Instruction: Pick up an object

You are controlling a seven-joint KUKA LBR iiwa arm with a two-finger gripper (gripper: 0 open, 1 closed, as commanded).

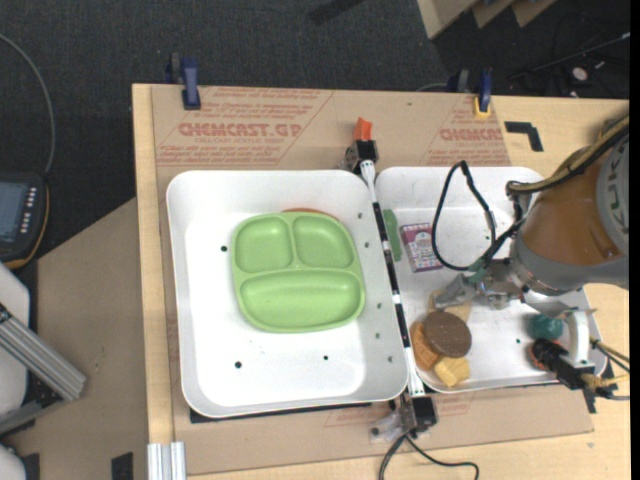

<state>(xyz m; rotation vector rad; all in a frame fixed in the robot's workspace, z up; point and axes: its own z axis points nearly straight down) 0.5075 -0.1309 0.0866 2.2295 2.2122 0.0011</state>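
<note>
- As the arm (565, 238) leans in from the right, its end effector (462, 296) sits low over the right bin (440, 176), about mid-floor. I cannot tell whether it is open or closed, and I see nothing in its hold.
- Brown disc (448, 334): likeliest pick. It lies just beside the end effector, toward the bin's near rim and slightly left. Being round, it has no long axis to line up with.
- Tan disc (425, 350): partly under the brown disc, showing on its left.
- Yellow block (452, 372): right by the discs, close to the near rim.
- Purple packet (419, 247): flat, near the wall between the bins, on the end effector's far side and apart from it.
- Teal thing (547, 324): to the right, below the wrist; shape unclear.
- Green plate (296, 271): in the left bin (200, 298), across the dividing wall, well apart.
- Bench (250, 128): carries both bins.
- Room, by my judgement: a short shift toward the near rim would reach the brown disc. Bare floor lies to its right. The dividing wall, the tan disc and the yellow block crowd its left and near sides.
</note>
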